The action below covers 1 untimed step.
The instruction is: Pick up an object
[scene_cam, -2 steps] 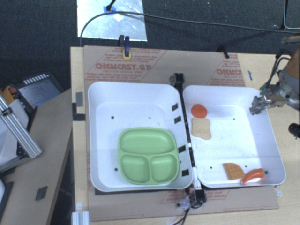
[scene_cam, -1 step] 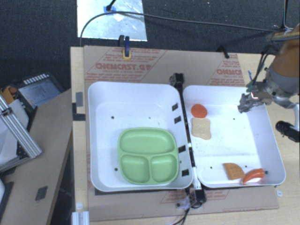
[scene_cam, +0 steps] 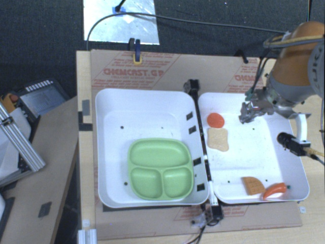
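Observation:
In the right bin (scene_cam: 289, 184) lie a round red-orange slice (scene_cam: 216, 120) near the far left, a pale bread-like piece (scene_cam: 218, 139) just in front of it, a brown wedge (scene_cam: 252, 185) at the near edge and a red-and-white piece (scene_cam: 274, 190) beside that wedge. My gripper (scene_cam: 246, 115) hangs over the far part of this bin, to the right of the red-orange slice and apart from it. Nothing shows between its fingers.
The left bin (scene_cam: 109, 116) holds a green divided plate (scene_cam: 160, 168) in its near half. A black clip (scene_cam: 193, 87) sits where the two bins meet at the back. The brown bench board (scene_cam: 167, 67) lies under both bins.

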Each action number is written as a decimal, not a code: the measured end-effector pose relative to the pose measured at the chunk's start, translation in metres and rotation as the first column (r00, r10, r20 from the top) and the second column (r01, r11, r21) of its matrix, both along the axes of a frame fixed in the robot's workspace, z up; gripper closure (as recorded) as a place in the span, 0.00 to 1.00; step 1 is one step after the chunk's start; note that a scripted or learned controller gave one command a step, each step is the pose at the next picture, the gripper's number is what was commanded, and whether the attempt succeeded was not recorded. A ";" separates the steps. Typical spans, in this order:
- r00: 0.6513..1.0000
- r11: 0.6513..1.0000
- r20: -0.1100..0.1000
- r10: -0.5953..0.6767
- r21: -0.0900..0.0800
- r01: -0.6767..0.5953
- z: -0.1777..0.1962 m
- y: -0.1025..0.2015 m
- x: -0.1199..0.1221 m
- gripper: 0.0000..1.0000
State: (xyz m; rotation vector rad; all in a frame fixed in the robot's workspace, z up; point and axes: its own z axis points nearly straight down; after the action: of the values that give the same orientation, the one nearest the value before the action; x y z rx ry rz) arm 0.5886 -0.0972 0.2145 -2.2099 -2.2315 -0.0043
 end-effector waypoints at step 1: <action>1.000 1.000 0.000 -0.002 0.000 0.002 -0.004 0.049 0.004 1.00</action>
State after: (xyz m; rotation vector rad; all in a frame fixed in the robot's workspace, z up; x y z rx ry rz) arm 0.5924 -0.0482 0.2109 -2.2120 -2.2302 -0.0043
